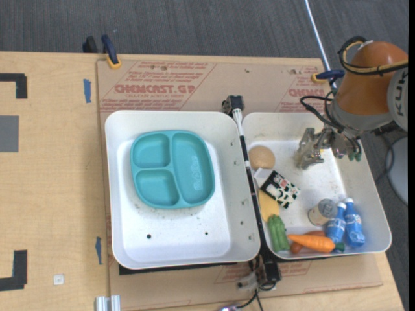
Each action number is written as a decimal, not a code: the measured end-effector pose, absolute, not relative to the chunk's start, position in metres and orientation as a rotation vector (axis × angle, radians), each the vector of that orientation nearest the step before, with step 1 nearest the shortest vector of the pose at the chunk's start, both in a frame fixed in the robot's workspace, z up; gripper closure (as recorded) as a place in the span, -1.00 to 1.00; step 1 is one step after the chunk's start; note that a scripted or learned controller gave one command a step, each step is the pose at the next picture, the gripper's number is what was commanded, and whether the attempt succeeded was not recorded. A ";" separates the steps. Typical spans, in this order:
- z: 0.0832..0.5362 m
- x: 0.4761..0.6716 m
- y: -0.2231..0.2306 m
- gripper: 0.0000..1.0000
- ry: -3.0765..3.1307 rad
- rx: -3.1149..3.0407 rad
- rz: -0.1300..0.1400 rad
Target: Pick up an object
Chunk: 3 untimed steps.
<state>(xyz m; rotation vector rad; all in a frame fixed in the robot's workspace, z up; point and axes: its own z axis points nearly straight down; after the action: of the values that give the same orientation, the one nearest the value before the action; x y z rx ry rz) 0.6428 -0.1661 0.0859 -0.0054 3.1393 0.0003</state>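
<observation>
While the gripper (316, 149) hangs over the upper part of the right bin (373, 193), its two metal fingers stand slightly apart with nothing between them. Below it the bin's floor lies bare, giving open room along the upper and right walls. The objects crowd the bin's left and lower parts. A tan round thing (262, 156) sits near the left wall, just left of the gripper. Below it, a black-and-white patterned card (281, 188) lies tilted, its long axis slanting from upper left to lower right, overlapping a yellow piece (268, 205). A green vegetable (278, 232) lies nearly upright along the left wall, and an orange carrot (312, 242) lies crosswise against the bottom wall, its tip pointing left. Two blue bottles (345, 224) lie side by side in the lower right corner, caps pointing up, beside a grey disc (322, 211). In the left bin (123, 193), a teal divided plate (173, 168) rests, well apart from everything.
</observation>
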 end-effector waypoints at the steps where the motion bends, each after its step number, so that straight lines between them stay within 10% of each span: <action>1: 0.186 0.655 -0.133 1.00 3.087 0.533 0.001; 2: 0.087 0.625 -0.168 1.00 3.108 0.426 0.000; 3: 0.086 0.624 -0.167 -1.00 3.109 0.426 0.000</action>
<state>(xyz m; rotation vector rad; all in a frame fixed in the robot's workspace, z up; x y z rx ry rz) 0.6244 -0.1673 0.0859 0.4258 3.1086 0.0003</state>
